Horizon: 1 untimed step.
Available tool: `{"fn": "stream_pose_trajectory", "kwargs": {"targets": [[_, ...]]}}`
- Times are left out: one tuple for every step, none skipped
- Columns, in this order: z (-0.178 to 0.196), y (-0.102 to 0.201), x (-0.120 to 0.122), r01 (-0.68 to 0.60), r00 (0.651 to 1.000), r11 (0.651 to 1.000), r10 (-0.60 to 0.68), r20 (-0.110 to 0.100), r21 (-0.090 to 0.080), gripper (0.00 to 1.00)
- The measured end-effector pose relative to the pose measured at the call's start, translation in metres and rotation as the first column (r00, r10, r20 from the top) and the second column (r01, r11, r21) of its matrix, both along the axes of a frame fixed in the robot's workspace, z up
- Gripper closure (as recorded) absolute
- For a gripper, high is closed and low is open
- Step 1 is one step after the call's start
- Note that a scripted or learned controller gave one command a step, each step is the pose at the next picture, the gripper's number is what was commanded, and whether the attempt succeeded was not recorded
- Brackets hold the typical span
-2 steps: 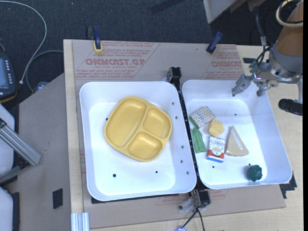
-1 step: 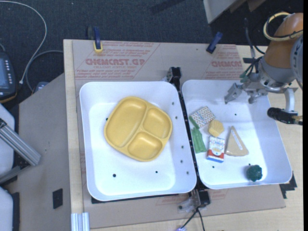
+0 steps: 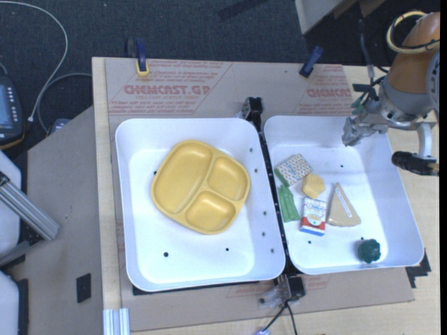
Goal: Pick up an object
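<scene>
A single fixed camera looks down at a slant from above the worktop (image 3: 209, 82), far enough back to take in both white bins whole, plus dark floor beyond the far edge. The claw (image 3: 354, 132) sits at upper right; the left bin (image 3: 133, 208) lies well to its left, the right bin (image 3: 391, 180) beneath it.

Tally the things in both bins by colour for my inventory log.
Yellow: 2, the divided plate and the small yellow block
Green: 2, the green strip and the dark green ball
Patterned packet: 1
Red-and-white carton: 1
Tan wedge: 1
Total: 7
</scene>
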<state>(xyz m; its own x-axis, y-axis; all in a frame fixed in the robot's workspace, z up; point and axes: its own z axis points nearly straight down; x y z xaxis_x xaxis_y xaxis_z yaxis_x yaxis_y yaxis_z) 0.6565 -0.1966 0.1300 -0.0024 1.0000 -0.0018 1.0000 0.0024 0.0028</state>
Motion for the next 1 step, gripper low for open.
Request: {"fn": "stream_pose_trajectory", "kwargs": {"targets": [[0.0628,-0.0061,-0.0013,0.003,1.000,1.000,-0.003,0.005,-0.001,1.00]]}}
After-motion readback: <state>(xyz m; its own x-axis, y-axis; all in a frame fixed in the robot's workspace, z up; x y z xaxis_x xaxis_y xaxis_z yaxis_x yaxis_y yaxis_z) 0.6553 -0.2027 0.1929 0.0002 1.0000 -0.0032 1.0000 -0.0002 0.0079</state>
